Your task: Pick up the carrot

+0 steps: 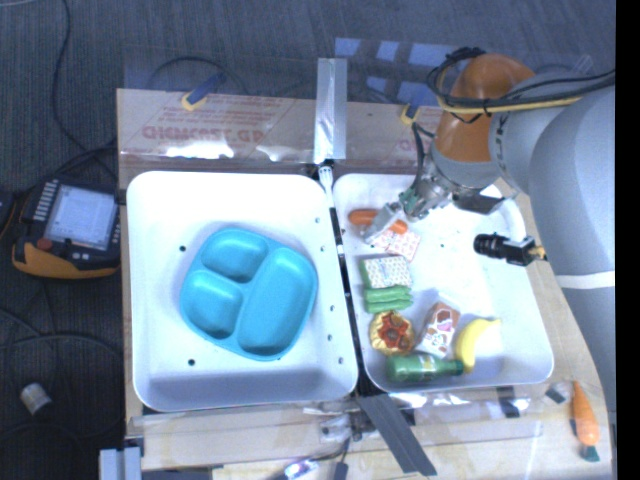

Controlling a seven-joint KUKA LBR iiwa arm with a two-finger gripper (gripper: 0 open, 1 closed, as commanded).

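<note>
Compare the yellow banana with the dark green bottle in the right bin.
The curved yellow banana stands roughly along the bin's depth; the straight dark green bottle lies across it. The banana sits nearer the right wall, the bottle nearer the front wall. Both lie in the right white bin, touching or nearly so.

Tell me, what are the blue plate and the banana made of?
The blue plate looks like plastic: one even colour, smooth rounded edges, three moulded sections and a soft shine. The banana is probably a plastic toy too, since its yellow is very even and a bit glossy, though the view is too small to be sure.
</note>
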